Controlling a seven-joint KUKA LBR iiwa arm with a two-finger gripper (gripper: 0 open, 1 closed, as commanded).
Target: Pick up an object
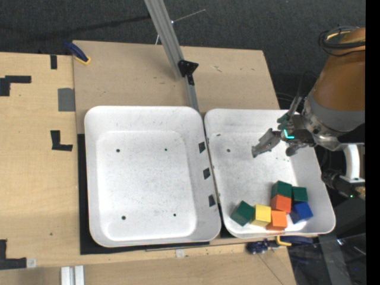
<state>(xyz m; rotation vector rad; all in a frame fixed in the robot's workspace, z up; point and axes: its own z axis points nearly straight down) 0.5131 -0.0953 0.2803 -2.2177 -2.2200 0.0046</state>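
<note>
- Arm [338, 82] reaches in from the right, wrist over the right bin [237, 123]; gripper [274, 143] hangs above the bin's bare middle floor, well apart from the blocks.
- Fingers: one dark finger [265, 142] sticks out toward the left, a second dark piece sits nearer the wrist. They look spread with nothing between them, though the slanted view makes that a hedge, not a certainty. No object held.
- Targets are a cluster of small cubes jammed in the right bin's near corner: dark green block [242, 212] at the left end, yellow block [262, 213] touching it, orange block [278, 219] next, a second orange block [281, 203] behind that, blue block [301, 210] at the right, two more green blocks [291, 190] at the back.
- Blocks are solid-colour, sharp-edged, roughly equal in size, some tilted against each other or against the wall.
- Likely reason for that placement: loose cubes slide to the low corner and pack together.
- Judgement: packing leaves little finger clearance. The dark green block looks most approachable, since its left side faces bare floor.
- Left bin [95, 123] has just a speckled floor.
- Task status: pick not yet done; gripper needs to travel toward the near corner and descend.
</note>
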